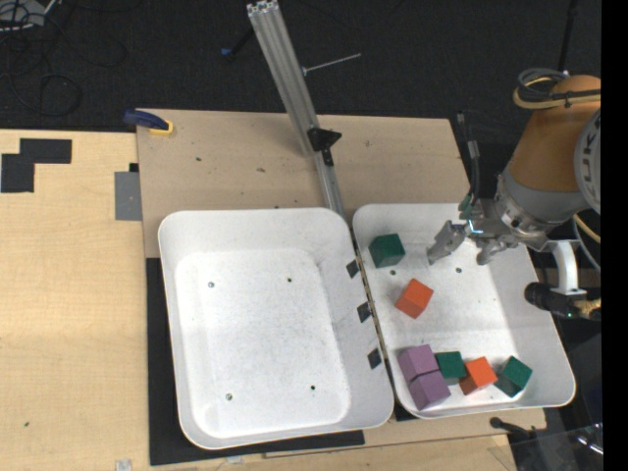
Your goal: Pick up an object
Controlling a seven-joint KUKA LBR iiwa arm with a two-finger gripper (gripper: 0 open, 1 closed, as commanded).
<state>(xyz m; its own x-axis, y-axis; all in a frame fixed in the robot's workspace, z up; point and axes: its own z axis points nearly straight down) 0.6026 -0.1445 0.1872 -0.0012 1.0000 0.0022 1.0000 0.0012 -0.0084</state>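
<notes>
I see my hand [467, 247] spread open and holding nothing over the right bin [554, 386], the orange block [414, 298] at its seven o'clock.

Right bin [549, 356] centre open between orange cube [414, 298] and front-row block cluster [457, 372]; green cube [387, 249] near divider.

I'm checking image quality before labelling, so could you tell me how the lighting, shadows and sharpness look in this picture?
In the camera view the lighting is even and fairly soft; the left bin shows a brighter patch with mild glare on its floor; the blocks in the right bin, such as the orange block, cast only short, faint shadows; the end effector looks slightly blurred, and the background above the bench is dark.
</notes>
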